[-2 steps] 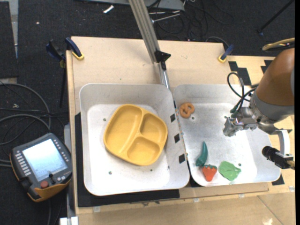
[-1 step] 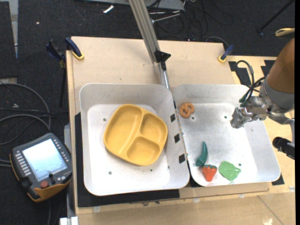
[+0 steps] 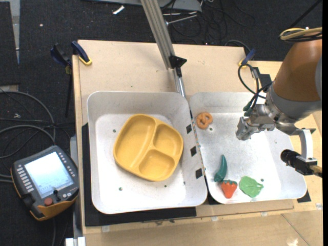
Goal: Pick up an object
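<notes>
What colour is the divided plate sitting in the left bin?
Yellow. The three-compartment plastic plate shows clearly in the overhead camera view, lying in the left white bin.

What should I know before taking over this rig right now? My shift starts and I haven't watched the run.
Gripper: hangs over the right bin, near its upper middle, nothing seen between its fingers; whether they are open or shut can't be judged.
Objects in the right bin: pretzel near the top left; teal pepper, strawberry and green leaf along the near edge.
Left bin: holds a yellow divided plate.
Done: nothing picked yet.
Left: choose one object, grasp and lift it.
</notes>
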Robot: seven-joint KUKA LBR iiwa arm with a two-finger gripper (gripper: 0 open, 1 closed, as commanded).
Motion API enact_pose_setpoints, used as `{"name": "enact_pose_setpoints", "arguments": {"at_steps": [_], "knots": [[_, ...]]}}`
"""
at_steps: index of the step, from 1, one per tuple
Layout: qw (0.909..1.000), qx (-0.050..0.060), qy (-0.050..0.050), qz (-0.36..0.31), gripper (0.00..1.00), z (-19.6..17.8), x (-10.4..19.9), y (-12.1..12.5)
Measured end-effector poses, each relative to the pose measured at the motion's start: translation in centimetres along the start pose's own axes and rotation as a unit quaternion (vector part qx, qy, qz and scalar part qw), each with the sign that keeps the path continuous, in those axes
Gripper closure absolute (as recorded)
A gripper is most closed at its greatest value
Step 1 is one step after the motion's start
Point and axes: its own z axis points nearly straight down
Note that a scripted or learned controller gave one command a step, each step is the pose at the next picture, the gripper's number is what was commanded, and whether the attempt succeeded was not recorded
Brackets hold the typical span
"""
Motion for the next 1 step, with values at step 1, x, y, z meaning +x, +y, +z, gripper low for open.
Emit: {"name": "enact_pose_setpoints", "arguments": {"at_steps": [1], "knots": [[1.0000,0.002,0.000,0.000,1.00,-0.23,5.09,-1.27]]}}
